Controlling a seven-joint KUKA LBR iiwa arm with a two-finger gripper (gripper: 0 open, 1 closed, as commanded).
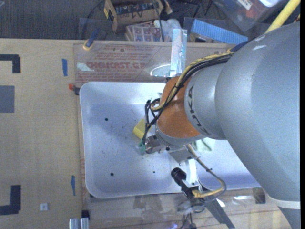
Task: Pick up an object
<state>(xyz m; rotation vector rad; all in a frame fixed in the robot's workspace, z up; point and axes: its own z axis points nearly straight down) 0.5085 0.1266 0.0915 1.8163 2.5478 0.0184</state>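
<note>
A white bin [102, 142] fills the middle of the camera view. The grey arm with its orange band [174, 118] reaches in from the right and hangs over the bin's centre, hiding the gripper beneath the wrist. A yellow object [139, 127] peeks out at the wrist's left edge, lying in the bin. A small green piece [142, 148] shows just below it, next to the metal wrist parts. A pale green thing [205, 145] shows at the wrist's right side.
The left half of the bin's floor shows only small dark specks. A cardboard sheet [119, 63] lies behind the bin. Cables and a black connector [178, 174] hang near the bin's front edge. Wooden bench [33, 142] lies to the left.
</note>
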